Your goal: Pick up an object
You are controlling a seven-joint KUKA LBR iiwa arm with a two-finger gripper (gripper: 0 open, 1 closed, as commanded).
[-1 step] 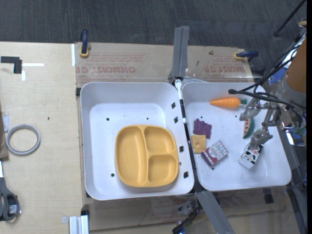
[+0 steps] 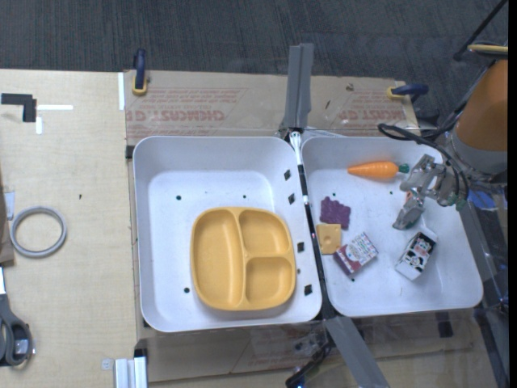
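My gripper (image 2: 410,203) hangs over the right side of the right bin (image 2: 452,297), with nothing visibly held. An orange carrot (image 2: 374,169) lies just up and left of it near the bin's back wall. A small black-and-white carton (image 2: 416,255) lies right below the gripper. A red-and-white packet (image 2: 356,254), a tan square piece (image 2: 328,238) and a purple piece (image 2: 335,212) lie on the bin's left side. A yellow divided plate (image 2: 242,257) rests in the left bin (image 2: 161,184).
A grey tape ring (image 2: 36,231) and scissors (image 2: 12,338) lie on the bench at far left. Blue clamps (image 2: 140,71) (image 2: 409,91) hold cardboard behind the bins. A grey divider post (image 2: 299,87) stands between the bins.
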